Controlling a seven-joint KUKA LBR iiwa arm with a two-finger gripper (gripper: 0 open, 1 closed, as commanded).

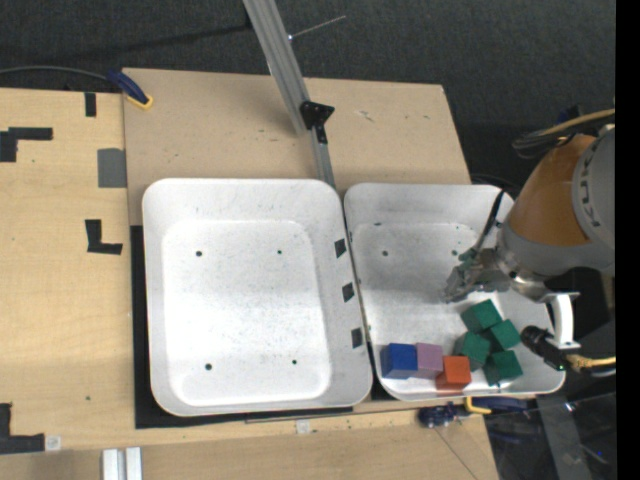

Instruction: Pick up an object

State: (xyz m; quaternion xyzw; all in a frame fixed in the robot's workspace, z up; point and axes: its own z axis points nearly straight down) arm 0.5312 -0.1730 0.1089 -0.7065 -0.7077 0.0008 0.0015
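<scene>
A: Left bin [160,268] bare white floor. Right bin [400,200] — blocks along its near edge: blue block [400,358], lilac block [429,357], orange block [456,370], green blocks [490,340] in the near right corner.

B: Gripper [462,280] low by the right wall, just beyond the green blocks. Its spread — cannot tell; nothing seen held. Approach step, I judge. Next: centre over one block, descend.

Wooden bench [230,118] bears left bin [160,228], right bin [400,203], side by side.

white bins [245,193], green blocks [490,338], blue block [400,358]
</scene>
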